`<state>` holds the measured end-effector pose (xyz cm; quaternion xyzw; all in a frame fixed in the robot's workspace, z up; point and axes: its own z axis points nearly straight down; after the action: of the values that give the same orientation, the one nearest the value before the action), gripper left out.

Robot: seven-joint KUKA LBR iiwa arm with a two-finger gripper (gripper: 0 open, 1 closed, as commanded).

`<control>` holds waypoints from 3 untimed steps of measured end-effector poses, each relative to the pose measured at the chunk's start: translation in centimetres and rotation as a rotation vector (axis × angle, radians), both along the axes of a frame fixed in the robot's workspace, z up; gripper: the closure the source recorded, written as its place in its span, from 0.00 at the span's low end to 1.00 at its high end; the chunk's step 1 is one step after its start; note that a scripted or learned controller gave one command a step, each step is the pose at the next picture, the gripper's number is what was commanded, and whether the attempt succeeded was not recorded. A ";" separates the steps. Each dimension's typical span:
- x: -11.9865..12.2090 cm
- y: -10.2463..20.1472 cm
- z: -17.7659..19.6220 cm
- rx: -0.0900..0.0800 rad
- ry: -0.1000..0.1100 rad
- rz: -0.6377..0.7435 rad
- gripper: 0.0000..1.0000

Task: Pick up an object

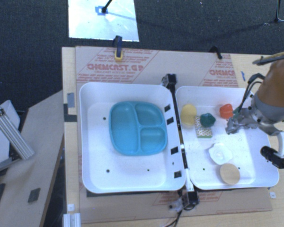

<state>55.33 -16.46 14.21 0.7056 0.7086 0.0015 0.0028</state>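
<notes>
Bins, two shallow white plastic ones, sit side by side; the right bin (265, 176) is the landmark. Left of it, the left bin (92, 174) bears one smooth blue three-compartment tray (137, 127). Reaching over its right half, the gripper (235, 125) holds nothing visible; how far it is open I cannot tell. Inside lie one round tan disc (230, 173), one yellow lump (188, 113), one teal object (208, 119), and one orange object (226, 111) just beside the gripper.

arm (277, 91) cut off at right edge, tool (233, 126) blurred

A yellow clamp (119, 54) grips the cardboard sheet (146, 66) beneath the bins.
</notes>
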 end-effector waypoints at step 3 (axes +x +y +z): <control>0.9 5.0 12.4 0.003 0.002 0.006 1.00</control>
<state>56.27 -11.46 26.60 0.7036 0.7106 0.0019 0.0012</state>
